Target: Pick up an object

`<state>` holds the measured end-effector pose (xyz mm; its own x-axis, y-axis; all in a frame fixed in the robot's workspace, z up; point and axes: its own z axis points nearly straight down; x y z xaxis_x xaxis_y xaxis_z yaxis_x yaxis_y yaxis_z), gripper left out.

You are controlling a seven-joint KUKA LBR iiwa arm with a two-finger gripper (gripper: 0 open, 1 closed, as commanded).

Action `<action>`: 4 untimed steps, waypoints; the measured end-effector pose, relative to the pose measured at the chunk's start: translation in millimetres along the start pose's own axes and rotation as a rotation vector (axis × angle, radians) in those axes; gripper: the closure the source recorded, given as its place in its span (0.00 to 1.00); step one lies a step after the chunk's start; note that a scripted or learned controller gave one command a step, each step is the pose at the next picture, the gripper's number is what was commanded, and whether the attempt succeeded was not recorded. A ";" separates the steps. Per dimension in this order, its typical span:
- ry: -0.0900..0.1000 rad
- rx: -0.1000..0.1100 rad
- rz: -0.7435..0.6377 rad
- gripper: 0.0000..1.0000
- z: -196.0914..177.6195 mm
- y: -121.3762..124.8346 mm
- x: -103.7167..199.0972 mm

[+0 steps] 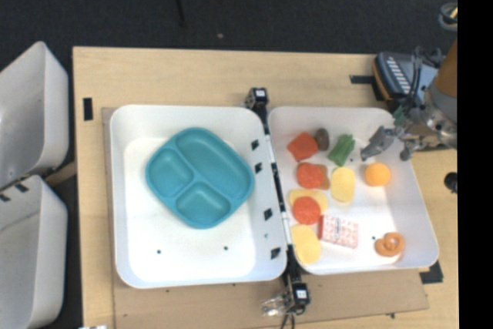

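Observation:
The right bin [408, 193] holds several small toy foods. Among them are an orange ball [377, 174], a green piece [341, 149], a red block [303, 146], a small brown piece [322, 138] and a yellow piece [343, 184]. My gripper [391, 146] hangs over the bin's upper right part, just above the orange ball. Its two grey fingers [377, 142] are spread open, and nothing sits between them. The green piece lies to the left of the left finger.
Lower in the right bin are two red-orange pieces [312, 176], a yellow piece [306, 243], a red-and-white box [339, 230] and an orange ring [390, 243]. The left bin [127, 243] holds a teal divided plate [200, 176]. A raised divider [271, 181] separates the bins.

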<state>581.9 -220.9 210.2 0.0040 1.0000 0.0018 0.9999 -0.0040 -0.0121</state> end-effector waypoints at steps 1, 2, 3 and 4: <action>-0.002 -0.012 -0.004 0.00 -7.7 2.7 0.8; -0.004 -0.013 -0.003 0.00 32.9 3.7 -2.0; -0.012 -0.023 -0.003 0.00 78.7 -2.9 -8.4; -0.004 -0.013 0.000 0.00 109.4 -2.1 -10.0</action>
<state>578.5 -230.7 100.8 0.0038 1.0000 -0.0027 1.0000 -0.0038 0.0004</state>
